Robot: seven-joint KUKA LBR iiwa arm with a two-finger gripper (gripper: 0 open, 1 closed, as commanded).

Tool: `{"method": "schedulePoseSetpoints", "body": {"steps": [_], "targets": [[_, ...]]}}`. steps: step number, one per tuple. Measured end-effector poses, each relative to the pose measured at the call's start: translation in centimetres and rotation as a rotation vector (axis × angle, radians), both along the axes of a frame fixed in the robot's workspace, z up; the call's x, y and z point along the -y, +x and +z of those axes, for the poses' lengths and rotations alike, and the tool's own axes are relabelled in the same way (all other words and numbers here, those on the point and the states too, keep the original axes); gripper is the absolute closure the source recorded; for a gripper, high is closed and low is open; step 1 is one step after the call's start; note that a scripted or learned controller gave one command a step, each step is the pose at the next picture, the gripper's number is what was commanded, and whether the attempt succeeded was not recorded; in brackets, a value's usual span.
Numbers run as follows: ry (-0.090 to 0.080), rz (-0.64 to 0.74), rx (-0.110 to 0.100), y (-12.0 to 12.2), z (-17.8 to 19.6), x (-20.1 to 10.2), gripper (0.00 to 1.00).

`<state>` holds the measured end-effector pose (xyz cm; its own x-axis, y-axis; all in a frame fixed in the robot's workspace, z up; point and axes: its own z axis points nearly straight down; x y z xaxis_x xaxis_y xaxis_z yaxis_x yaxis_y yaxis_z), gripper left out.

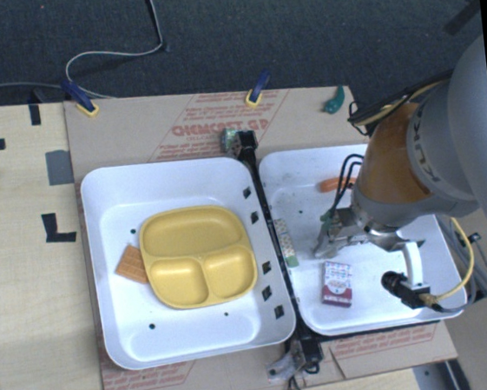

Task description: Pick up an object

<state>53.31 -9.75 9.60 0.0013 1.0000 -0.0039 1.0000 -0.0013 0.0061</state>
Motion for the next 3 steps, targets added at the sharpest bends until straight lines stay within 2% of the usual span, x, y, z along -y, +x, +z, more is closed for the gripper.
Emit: {"method": "schedulePoseSetpoints", "body": {"steps": [1, 2, 3], "targets": [[0.000, 0.000, 0.000, 0.0, 0.0, 0.0, 0.00], [0.003, 0.001, -0.004, 4.6, -1.0, 0.0, 0.00], [0.001, 0.001, -0.002, 4.6, 0.0, 0.1, 1.00]]}}
